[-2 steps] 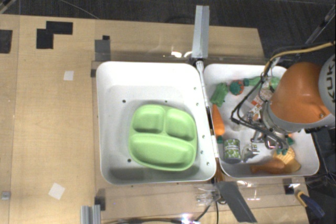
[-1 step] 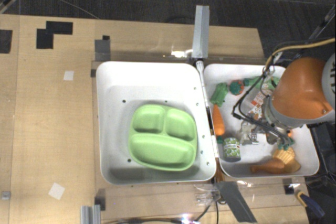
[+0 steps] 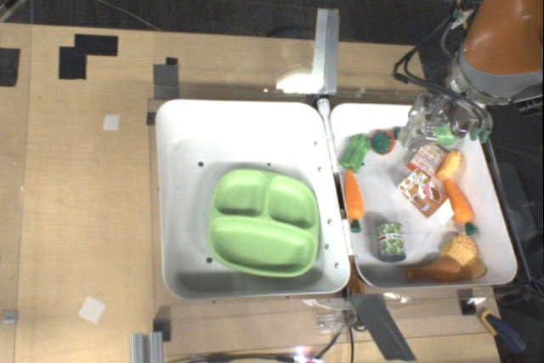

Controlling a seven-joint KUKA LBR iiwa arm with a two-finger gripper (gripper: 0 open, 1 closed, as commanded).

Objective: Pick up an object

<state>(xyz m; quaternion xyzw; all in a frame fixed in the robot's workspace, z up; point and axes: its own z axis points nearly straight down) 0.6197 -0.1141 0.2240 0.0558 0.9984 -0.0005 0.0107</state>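
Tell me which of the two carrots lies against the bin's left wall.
The carrot beside the divider; the other carrot lies near the right wall.

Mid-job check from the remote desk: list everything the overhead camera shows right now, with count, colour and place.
bins: two, white, side by side on the bench.
divided plate: one, light green, in the left bin.
carrots: two, orange; one along the right bin's left wall, the other near its right side.
green toy vegetable: one, green, top left of the right bin.
small red and green item: one, beside the green vegetable.
snack packets: two, red and white, middle of the right bin.
small can: one, green label, lower middle.
yellow and brown toy foods: a cluster, bottom right corner; count unclear.
arm: one, grey and orange, from the right.
tool: one, metallic, over the right bin's top edge.
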